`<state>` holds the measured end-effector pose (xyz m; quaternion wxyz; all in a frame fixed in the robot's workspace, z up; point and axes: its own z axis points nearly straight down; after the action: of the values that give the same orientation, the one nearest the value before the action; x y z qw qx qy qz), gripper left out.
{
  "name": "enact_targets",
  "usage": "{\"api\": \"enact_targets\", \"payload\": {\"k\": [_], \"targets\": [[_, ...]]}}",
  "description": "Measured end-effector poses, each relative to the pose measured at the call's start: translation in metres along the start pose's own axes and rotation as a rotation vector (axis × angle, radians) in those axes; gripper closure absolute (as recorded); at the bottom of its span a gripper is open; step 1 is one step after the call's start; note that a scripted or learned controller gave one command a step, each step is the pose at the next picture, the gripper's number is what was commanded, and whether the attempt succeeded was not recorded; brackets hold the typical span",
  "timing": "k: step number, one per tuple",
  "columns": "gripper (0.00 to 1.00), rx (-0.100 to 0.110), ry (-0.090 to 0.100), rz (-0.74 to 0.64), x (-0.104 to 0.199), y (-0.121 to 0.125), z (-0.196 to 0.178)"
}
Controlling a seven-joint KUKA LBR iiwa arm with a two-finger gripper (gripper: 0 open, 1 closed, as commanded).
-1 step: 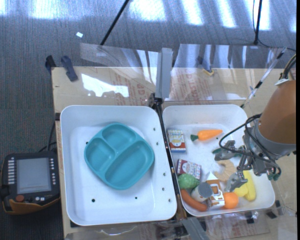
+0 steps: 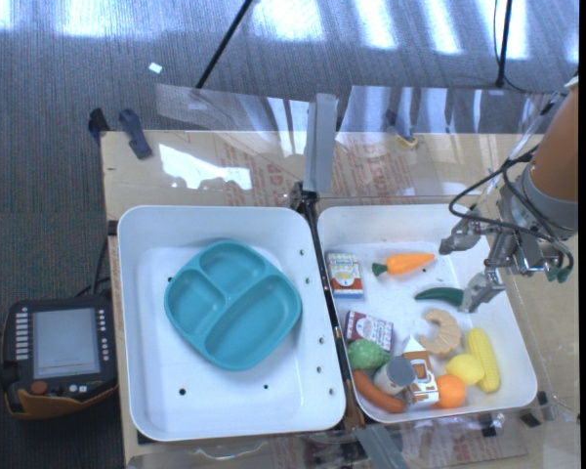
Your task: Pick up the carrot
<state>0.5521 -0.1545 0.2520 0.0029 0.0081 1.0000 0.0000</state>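
So the carrot (image 2: 408,263) is lying in the right bin (image 2: 523,342), up in the far half of it, pretty much on its side with the orange body pointing right and the green top pointing left. Nothing is touching it. Just to its left sits a small red-and-white carton (image 2: 344,273), close but apart from the green end.

The gripper (image 2: 481,293) hangs over the right side of that same bin, off to the right of the carrot and a bit nearer the camera. Its fingers look slightly spread and there's nothing between them, so it's got hold of nothing. One fingertip sits right by the tip of a dark green pepper-looking thing (image 2: 438,294), which lies just below the carrot; can't tell from this angle whether they actually touch.

The rest of the right bin is crowded toward the near end: a croissant (image 2: 441,330), a corn cob (image 2: 483,358), a lemon (image 2: 464,367), an orange (image 2: 450,391), a hot dog sausage (image 2: 378,392), a green broccoli-ish lump (image 2: 368,354) and a dark red box (image 2: 368,326).

The left bin (image 2: 156,399) holds a teal divided plate (image 2: 232,304), turned at an angle. A teach pendant (image 2: 59,350) sits on the floor left of the bench.
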Motion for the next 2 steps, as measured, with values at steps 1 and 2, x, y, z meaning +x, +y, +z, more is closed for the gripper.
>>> {"api": "enact_targets", "payload": {"k": [1,2], "targets": [[0.00,0.000,0.012,0.372,-0.058,-0.011,0.108],[0.00,0.000,0.010,0.408,-0.081,-0.030,0.168]]}}
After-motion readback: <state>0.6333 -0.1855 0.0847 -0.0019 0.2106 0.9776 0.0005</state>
